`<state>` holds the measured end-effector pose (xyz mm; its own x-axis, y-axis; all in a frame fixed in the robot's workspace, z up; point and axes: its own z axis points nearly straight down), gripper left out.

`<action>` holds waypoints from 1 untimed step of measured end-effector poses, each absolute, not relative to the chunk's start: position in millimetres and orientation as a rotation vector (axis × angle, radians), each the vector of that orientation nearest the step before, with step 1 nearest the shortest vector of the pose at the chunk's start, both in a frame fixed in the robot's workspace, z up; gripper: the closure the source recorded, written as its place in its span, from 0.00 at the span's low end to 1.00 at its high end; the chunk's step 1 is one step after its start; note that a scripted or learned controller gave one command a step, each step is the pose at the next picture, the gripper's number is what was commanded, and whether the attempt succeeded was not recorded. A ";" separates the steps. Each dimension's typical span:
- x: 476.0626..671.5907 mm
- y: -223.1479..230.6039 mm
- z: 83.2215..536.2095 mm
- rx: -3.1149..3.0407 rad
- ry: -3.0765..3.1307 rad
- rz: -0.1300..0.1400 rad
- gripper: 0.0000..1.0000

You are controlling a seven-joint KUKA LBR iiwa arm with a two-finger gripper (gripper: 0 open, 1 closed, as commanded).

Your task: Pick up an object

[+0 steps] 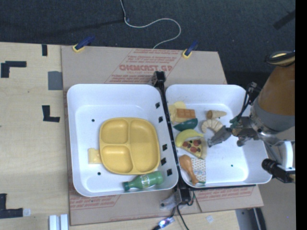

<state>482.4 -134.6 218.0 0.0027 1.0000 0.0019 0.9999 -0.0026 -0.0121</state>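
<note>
The gripper sits low over the right bin, its dark fingers reaching toward the view's left, and whether they are spread or closed I cannot tell, since they read as one dark wedge; nothing shows between them. Just off the tip, toward the view's left and a little lower, lies the pizza slice, a yellowish wedge with red spots, and this looks like the nearest candidate for a pick. Its long axis seems to run roughly along the line from upper left to lower right, so the approach would likely need the jaws set across that line. Touching its upper edge is a yellow banana-like piece, and above that a dark green piece. A pale shell-like piece lies just above the gripper's tip, with a small tan piece beyond it and an orange cracker-like block further left. An orange drumstick-like piece lies near the bin's lower left corner. In the left bin rest a yellow divided plate and a green bottle lying on its side
</note>
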 end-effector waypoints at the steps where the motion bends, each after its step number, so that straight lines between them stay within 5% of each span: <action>1: 484.1 -134.2 223.3 -2.220 -2.221 0.002 0.00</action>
<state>484.1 -134.2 223.3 -0.0007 1.0000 0.0000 1.0000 0.0007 -0.0019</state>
